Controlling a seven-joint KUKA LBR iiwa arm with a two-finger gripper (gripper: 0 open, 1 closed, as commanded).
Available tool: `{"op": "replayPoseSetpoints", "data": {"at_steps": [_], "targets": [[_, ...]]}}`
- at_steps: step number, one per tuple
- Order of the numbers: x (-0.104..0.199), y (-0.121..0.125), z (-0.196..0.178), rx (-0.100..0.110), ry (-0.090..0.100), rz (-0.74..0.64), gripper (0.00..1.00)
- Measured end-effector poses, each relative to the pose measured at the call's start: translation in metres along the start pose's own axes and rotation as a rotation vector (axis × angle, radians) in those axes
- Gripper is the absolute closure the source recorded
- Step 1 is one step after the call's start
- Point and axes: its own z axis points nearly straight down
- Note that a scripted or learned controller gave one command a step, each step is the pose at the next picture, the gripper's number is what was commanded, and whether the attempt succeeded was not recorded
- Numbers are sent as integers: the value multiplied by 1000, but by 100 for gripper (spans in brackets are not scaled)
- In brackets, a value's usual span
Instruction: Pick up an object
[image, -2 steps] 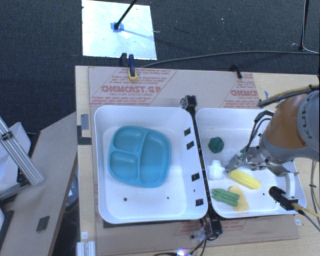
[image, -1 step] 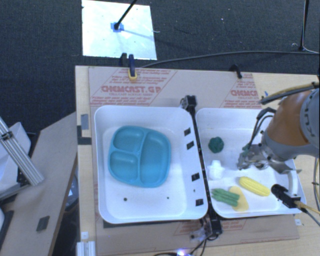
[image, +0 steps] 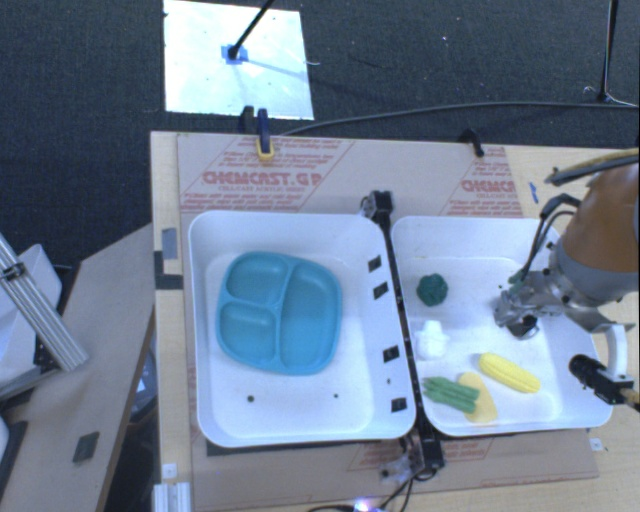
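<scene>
In the right bin (image: 480, 245) lie a dark green broccoli-like piece (image: 432, 290), a small white object (image: 432, 339), a yellow corn cob (image: 510, 373), and green bean pods (image: 450, 393) resting on a pale yellow piece (image: 481, 400). My gripper (image: 518, 318) hangs over the right half of this bin, right of the broccoli piece and just above the corn cob. Nothing shows between its fingers.
The left bin (image: 290, 420) holds a blue divided plate (image: 278, 311). A black clip-studded divider (image: 390, 300) runs between the bins. The arm's grey body and orange band (image: 605, 235) cover the right bin's far right side. Cardboard (image: 340, 170) lies under both bins.
</scene>
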Motion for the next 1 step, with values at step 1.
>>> {"op": "replayPoseSetpoints", "data": {"at_steps": [1], "targets": [[-4,4,-64,-2,0,-4,100]]}}
